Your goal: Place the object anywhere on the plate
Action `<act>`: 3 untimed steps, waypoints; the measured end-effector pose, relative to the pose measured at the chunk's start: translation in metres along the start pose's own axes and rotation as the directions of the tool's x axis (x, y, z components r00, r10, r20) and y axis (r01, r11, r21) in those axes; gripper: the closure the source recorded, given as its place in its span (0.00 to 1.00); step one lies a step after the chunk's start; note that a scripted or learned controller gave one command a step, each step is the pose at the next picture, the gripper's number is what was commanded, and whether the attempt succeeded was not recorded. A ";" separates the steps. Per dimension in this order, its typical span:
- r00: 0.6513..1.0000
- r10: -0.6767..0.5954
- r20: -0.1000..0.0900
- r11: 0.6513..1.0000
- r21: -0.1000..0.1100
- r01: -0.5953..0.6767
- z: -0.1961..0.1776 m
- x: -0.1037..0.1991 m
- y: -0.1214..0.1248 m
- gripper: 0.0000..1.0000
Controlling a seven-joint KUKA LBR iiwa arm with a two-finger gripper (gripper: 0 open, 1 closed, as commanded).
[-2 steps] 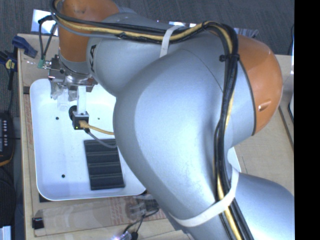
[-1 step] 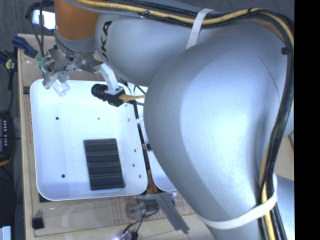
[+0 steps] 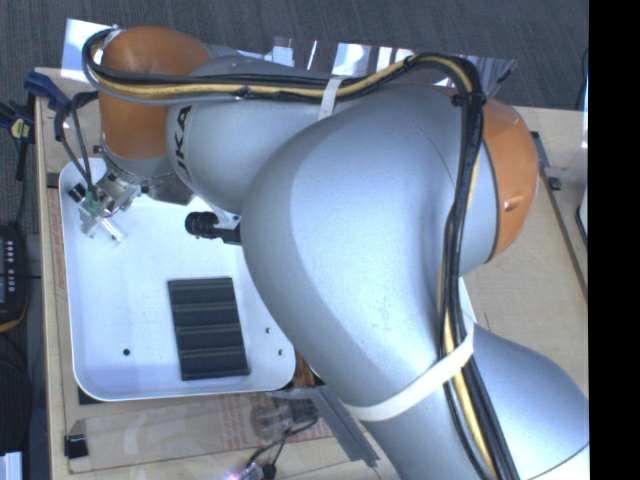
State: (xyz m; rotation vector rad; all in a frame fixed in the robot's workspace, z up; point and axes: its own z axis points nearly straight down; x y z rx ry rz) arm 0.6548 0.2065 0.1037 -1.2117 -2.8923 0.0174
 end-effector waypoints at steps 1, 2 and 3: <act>0.928 -0.372 0.007 0.928 -0.011 0.372 -0.151 0.027 -0.059 1.00; 0.946 -0.325 0.002 0.946 -0.008 0.325 -0.090 0.082 -0.128 1.00; 0.998 0.064 0.001 0.998 -0.012 -0.064 -0.198 0.068 -0.102 1.00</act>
